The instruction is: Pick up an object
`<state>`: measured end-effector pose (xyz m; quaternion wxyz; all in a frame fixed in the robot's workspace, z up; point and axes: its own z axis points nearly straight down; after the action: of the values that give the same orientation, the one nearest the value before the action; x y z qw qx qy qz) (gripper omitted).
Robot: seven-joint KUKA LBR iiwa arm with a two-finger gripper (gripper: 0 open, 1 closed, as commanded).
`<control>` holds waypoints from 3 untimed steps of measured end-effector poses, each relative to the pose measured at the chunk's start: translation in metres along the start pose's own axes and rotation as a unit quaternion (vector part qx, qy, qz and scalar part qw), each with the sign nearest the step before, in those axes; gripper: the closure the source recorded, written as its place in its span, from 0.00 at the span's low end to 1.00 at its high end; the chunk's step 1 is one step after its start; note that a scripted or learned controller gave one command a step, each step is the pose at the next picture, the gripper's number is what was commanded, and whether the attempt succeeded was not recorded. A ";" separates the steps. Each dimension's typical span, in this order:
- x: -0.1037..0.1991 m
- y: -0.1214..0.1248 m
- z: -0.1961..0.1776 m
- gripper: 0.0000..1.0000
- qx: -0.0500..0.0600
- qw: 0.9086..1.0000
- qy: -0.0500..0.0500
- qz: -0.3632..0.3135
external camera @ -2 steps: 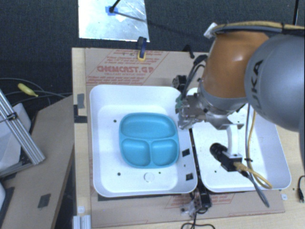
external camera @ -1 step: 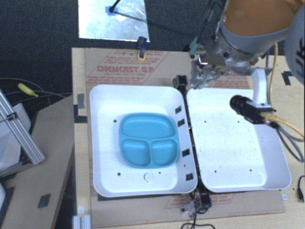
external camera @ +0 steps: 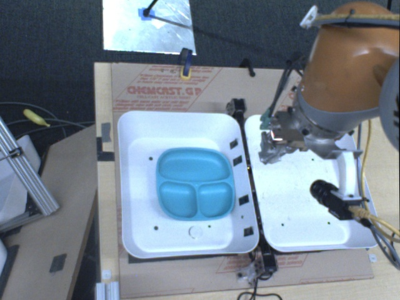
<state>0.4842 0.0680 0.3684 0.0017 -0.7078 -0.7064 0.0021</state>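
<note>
Arm (external camera: pixel 350 61) overhangs right bin (external camera: pixel 294 224) — blue divided plate (external camera: pixel 195 184) fills left bin (external camera: pixel 140 230).

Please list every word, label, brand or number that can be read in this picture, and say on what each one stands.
"CHEMCAST GP": red print on the brown cardboard sheet under the two white bins, behind the left bin.
Smaller red print below that line: too blurred to read.
Red print on the cardboard's front edge: too blurred to read.
</note>
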 end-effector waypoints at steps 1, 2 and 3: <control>0.013 0.003 -0.010 1.00 -0.004 1.000 0.000 -0.003; -0.045 0.003 -0.032 1.00 -0.005 1.000 0.000 0.000; -0.046 0.003 0.025 1.00 -0.002 1.000 0.000 -0.001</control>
<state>0.4867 0.0220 0.3433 0.0006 -0.7071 -0.7071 0.0009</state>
